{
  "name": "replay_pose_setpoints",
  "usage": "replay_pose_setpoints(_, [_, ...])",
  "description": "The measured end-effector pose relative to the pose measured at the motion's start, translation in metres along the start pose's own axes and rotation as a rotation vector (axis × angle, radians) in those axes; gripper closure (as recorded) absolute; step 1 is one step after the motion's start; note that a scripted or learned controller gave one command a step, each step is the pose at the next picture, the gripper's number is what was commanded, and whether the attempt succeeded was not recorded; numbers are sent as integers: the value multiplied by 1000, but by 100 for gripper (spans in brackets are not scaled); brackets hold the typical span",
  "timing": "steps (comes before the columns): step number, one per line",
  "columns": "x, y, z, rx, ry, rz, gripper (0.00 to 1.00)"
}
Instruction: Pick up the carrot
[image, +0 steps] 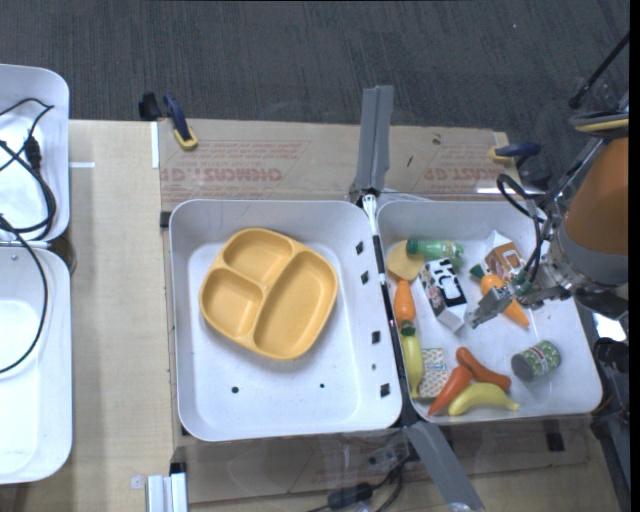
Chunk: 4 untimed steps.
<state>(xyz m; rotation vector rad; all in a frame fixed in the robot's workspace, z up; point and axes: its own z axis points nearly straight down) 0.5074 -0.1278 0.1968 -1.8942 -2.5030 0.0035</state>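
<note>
An orange carrot (403, 301) with a green end lies along the left wall of the right bin (580, 400). A second orange carrot-like piece (515, 312) lies in the middle right of that bin. My gripper (488, 310) hangs low over the bin, right against this second piece and about 85 px to the right of the carrot by the wall. The arm's orange band (605, 215) rises at the right edge.
The right bin also holds a green bottle (436, 247), a black-and-white carton (445, 284), an orange packet (503, 261), a can (536, 360), a red pepper (482, 367), a banana (482, 401) and a corn cob (412, 360). The left bin (200, 400) holds a yellow divided plate (268, 292).
</note>
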Motion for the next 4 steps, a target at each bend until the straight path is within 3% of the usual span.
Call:
replay_pose_setpoints(1, [28, 29, -37, 1, -1, 145, 0])
replay_pose_setpoints(2, [-43, 26, 93, 2, 1, -45, 0])
replay_pose_setpoints(3, [-43, 26, 86, 4, 2, -42, 100])
replay_pose_setpoints(4, [4, -29, -1, 1, 0, 104, 100])
